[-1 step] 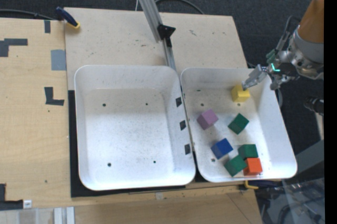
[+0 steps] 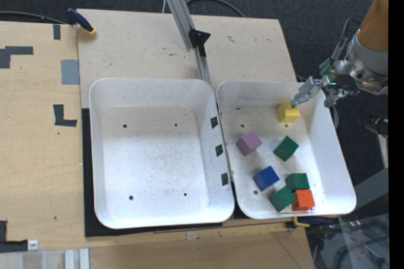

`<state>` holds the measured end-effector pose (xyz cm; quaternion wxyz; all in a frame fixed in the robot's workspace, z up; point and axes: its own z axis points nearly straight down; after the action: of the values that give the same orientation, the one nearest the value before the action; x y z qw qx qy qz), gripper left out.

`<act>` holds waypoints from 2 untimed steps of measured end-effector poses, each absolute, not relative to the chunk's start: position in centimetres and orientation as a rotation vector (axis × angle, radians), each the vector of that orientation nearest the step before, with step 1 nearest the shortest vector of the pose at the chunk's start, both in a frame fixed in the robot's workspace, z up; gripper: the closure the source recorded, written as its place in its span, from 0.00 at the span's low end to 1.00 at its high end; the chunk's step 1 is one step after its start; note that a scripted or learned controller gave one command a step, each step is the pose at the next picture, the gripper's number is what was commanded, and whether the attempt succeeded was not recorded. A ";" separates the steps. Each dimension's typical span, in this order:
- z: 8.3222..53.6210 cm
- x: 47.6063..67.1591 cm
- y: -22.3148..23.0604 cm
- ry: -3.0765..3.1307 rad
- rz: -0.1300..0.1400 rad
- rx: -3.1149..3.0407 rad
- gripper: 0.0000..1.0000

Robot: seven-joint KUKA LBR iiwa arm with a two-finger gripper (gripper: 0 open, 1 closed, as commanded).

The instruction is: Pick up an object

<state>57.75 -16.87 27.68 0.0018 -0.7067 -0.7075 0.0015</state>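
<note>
Reaching toward the yellow block near the far wall of the right bin: jaws sit just above and beside it; spread or pressed together cannot be told. Centre over the block, descend straight, avoid the bin wall close by. Purple block, green block, blue block lie apart, nearer; no obstruction. Left bin alongside.

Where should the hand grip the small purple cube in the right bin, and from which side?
Probably from above, closing on two opposite flat faces of the small purple cube. It sits apart from the blue cube and the dark green cube, with room on each side.
</note>
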 end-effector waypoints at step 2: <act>16.5 56.9 -15.5 -2.217 0.010 -2.215 0.00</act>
<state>56.94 -15.52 16.50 0.0039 -0.7069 -0.7073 0.0032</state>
